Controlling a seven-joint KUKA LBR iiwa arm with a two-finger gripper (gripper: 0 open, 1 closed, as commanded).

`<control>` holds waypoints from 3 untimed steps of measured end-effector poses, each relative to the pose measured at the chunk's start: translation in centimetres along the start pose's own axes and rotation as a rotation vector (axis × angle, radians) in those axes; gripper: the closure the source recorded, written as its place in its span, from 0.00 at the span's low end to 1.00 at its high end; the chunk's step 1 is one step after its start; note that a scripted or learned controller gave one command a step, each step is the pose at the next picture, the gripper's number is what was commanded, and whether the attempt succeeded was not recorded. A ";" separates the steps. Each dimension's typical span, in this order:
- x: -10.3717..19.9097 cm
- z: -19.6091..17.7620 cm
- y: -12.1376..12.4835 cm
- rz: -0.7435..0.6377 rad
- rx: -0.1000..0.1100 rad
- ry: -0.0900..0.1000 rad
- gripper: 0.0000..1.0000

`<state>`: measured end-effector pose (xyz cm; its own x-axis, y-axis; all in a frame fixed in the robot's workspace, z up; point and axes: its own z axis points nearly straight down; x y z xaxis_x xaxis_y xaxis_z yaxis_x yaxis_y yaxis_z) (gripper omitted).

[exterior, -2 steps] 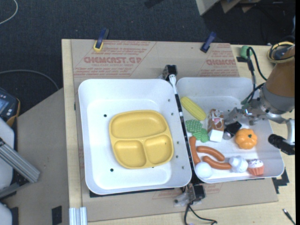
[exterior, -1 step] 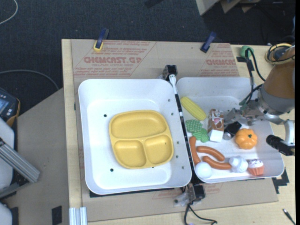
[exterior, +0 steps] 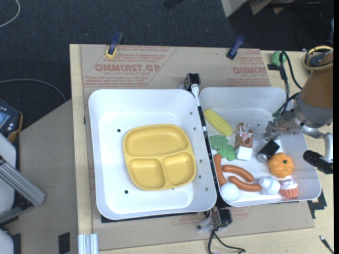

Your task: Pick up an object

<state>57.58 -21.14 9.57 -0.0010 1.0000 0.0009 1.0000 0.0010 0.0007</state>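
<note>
Two shallow white bins sit side by side on the bench (exterior: 159, 62). The left bin (exterior: 106, 110) holds one thing, a yellow tray (exterior: 159, 156) with three compartments. The right bin (exterior: 233, 97) holds the rest: one ear of corn (exterior: 218, 121) near the divide, one green leafy piece (exterior: 222, 146) just below it, one brown and white piece (exterior: 244, 139) beside that, two sausages (exterior: 239, 175) lying near the front, one white ball (exterior: 230, 192) touching the front sausage, one orange pumpkin (exterior: 281, 165), one cupcake (exterior: 289, 188) in front of the pumpkin, one small pale piece (exterior: 269, 184) between sausages and cupcake, and one black cylinder (exterior: 267, 150) just left of the pumpkin. The end effector (exterior: 279, 127) hangs over the right bin's far right part, just above the black cylinder; whether it is spread or pressed together cannot be told, and nothing is seen pinched in it. Two clamps (exterior: 113, 45) grip the bench's far edge.
</note>
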 end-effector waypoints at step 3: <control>0.6 -13.1 -0.8 -0.001 -0.005 -0.003 1.00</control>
<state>56.74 -20.53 22.70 -0.0015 1.0000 -0.0026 1.0000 0.0016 0.0059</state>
